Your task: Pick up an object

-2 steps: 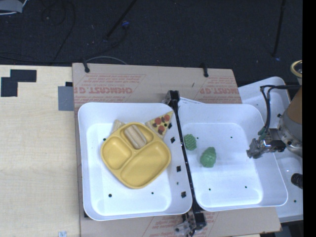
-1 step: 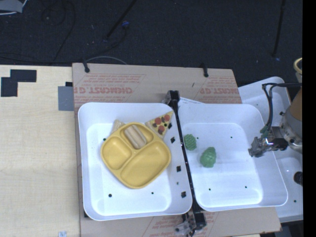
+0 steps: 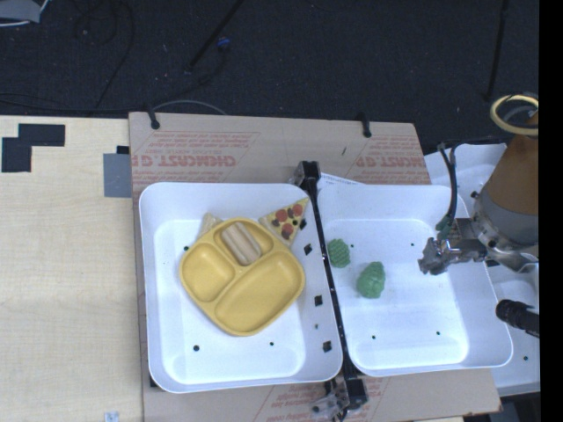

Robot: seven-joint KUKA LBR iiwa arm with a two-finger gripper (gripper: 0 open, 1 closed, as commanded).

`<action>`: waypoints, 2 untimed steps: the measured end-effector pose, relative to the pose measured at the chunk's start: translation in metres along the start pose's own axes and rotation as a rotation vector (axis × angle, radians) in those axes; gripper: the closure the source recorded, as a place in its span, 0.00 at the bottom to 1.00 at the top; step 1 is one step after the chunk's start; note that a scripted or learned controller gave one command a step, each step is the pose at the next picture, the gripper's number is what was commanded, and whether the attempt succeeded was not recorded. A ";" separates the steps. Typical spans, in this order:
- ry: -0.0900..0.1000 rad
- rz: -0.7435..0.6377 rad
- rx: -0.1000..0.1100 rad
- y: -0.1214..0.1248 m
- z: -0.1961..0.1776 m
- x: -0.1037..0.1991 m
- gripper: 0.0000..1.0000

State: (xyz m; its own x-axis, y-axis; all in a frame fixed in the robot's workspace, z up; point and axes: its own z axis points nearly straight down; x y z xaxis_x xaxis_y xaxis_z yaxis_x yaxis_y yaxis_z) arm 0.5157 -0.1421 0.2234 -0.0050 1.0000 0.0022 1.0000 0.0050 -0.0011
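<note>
Green and knobbly, two small toy vegetables lie on the floor of the right-hand shallow white plastic bin [image 3: 479, 341]: a rounder lumpy green piece [image 3: 371, 280] near the bin's middle, and a smaller ridged green piece [image 3: 338, 253] just beside the divider between the bins. The end effector [image 3: 437, 258] hangs over the right side of that same bin, and nothing can be seen between its tips; how far they are spread cannot be told from this slanted view. The nearer target, the rounder lumpy green piece, lies to the left of the end effector and slightly lower in the view, apart from it with bare bin floor between. It has no marked long axis, so approach angle probably matters little. The yellow divided plastic plate [image 3: 242, 280] in the left-hand shallow white bin [image 3: 167, 236] is well apart.
</note>
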 end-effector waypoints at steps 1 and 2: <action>0.000 0.000 0.000 0.003 -0.008 0.047 1.00; 0.000 -0.001 0.002 0.015 -0.004 0.107 1.00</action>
State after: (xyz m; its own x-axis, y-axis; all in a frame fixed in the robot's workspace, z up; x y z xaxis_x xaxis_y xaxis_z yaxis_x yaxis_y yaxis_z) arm 0.5299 -0.0349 0.2275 -0.0062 1.0000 0.0024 1.0000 0.0062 -0.0026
